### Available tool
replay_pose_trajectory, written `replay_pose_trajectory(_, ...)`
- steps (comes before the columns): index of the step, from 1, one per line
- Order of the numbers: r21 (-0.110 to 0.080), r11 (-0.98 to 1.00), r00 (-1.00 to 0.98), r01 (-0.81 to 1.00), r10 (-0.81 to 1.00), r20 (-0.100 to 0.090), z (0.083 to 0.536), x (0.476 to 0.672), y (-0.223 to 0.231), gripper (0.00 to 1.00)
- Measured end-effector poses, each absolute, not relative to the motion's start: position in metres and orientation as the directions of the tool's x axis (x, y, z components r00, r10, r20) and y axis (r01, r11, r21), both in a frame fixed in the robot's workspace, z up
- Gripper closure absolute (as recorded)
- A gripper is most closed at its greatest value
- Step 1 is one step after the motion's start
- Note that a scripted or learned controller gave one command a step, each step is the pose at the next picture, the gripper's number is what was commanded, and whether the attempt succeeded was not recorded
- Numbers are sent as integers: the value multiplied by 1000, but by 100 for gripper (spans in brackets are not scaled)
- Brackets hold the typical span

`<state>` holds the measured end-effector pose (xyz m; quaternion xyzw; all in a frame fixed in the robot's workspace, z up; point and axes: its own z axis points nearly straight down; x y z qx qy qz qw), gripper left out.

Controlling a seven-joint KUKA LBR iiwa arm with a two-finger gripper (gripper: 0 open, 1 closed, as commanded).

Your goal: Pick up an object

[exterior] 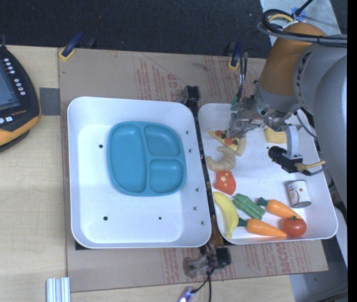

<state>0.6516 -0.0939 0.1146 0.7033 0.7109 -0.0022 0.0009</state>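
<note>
One arm works the camera view, and its pincer hangs low over the far end of the right bin. Directly beneath its tips lies a yellow-and-red toy, with a tan piece just nearer the camera. Whether the pincer is spread or pressed together cannot be told, nor whether it touches the toy. A tomato sits further toward the camera.

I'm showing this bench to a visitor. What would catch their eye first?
Probably the blue divided plate, alone in the left bin. Next, the bright toy food crowding the right bin: a banana, two carrots and tomatoes. Above them the gripper reaches down near a pizza slice.
</note>
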Motion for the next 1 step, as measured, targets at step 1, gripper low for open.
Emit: replay_pose_trajectory(1,-2,11,-11,1000,1000,-4,114,651,-94,0)
